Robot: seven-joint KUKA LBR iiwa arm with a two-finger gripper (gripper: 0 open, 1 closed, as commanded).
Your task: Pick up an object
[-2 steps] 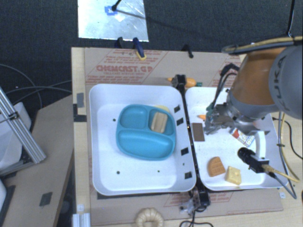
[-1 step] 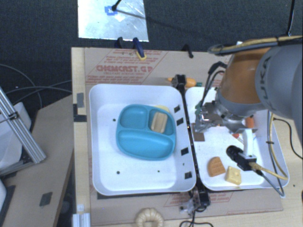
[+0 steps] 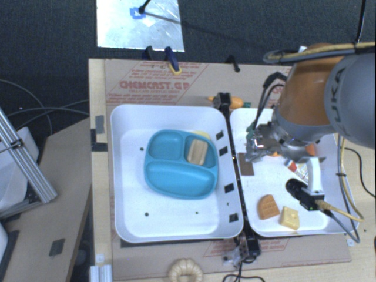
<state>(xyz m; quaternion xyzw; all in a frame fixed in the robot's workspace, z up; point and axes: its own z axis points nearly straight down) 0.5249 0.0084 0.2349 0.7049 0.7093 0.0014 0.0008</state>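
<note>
**Desk:** What have we got?

**Photographer:** A KUKA arm's claw (image 3: 257,144) hangs low over the right bin (image 3: 270,178), close to the wall it shares with the left bin (image 3: 135,216). Open or shut, I cannot tell, because the wrist's bulk hides it. Nothing shows in its hold.

**Desk:** And what is there to pick?

**Photographer:** A small dark brown flat piece (image 3: 247,168) lies just beside the claw, on its camera side, close against the dividing wall. A brown biscuit (image 3: 268,206) and a pale square cracker (image 3: 289,217) sit side by side further toward the camera, well apart from the claw. Across the wall from the claw, a blue divided plate (image 3: 176,181) carries a tan slice (image 3: 197,151).

**Desk:** What could go wrong?

**Photographer:** In my judgement, the nearest piece is the hardest. It is thin and tight to the wall, so a descent could strike the wall or close above the piece and lift nothing. The biscuit and cracker lie flat too, and may simply slide away.
</note>
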